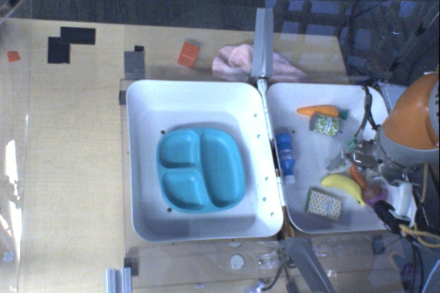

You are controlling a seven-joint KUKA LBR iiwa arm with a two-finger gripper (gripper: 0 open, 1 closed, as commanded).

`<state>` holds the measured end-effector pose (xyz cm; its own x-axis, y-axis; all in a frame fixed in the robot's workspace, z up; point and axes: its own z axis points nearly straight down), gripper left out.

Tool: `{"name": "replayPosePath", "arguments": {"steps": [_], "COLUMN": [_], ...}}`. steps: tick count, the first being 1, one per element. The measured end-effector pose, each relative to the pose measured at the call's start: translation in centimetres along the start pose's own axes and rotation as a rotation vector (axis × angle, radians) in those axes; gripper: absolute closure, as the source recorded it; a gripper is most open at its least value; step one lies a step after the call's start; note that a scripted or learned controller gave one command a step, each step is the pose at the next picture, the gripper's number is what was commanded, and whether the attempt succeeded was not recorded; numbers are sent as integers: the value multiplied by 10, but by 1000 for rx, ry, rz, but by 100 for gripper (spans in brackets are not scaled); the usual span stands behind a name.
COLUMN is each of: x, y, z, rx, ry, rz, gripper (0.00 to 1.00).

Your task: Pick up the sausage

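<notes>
Sausage (pixel 357 173) first: where does it lie? (First speaker)

Second speaker: In the right bin (pixel 302 95), toward its right side. It seems to be the short reddish-orange piece partly hidden under the tool (pixel 354 159), though it is small and blurred.

First speaker: And the tool itself, released or clenched?

Second speaker: That cannot be told. The tool is low over the right bin, directly above the reddish piece, and the view does not settle its state. Nothing can be seen lifted in it.

First speaker: What lies nearest?

Second speaker: A yellow banana (pixel 342 186) just below and left of the sausage, touching or nearly so. A dark reddish lump (pixel 375 192) lies to the banana's right, too unclear to name. In front of the banana is a speckled square block (pixel 324 203).

First speaker: Further out?

Second speaker: A green can (pixel 325 124) lies on its side near the far wall, with an orange carrot (pixel 317 110) just behind it. A blue bottle (pixel 284 154) lies along the bin's left wall. The arm (pixel 412 123), with its orange band, comes in from the right.

First speaker: And beyond that bin?

Second speaker: The left bin (pixel 148 209) holds a blue divided tray (pixel 201 169). Behind the bins, on the counter (pixel 69 147), are a pink cloth (pixel 234 61) and a small orange block (pixel 189 53).
</notes>
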<state>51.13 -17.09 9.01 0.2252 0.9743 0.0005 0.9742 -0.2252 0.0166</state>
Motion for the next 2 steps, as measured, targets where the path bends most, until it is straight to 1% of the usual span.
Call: {"name": "replayPosePath", "arguments": {"steps": [1,2], "x": [0,53], "y": [4,81], "z": [-13,-109], "rx": [-12,7], "ry": [-3,0], "rz": [0,-46], "gripper": [100,100]}}
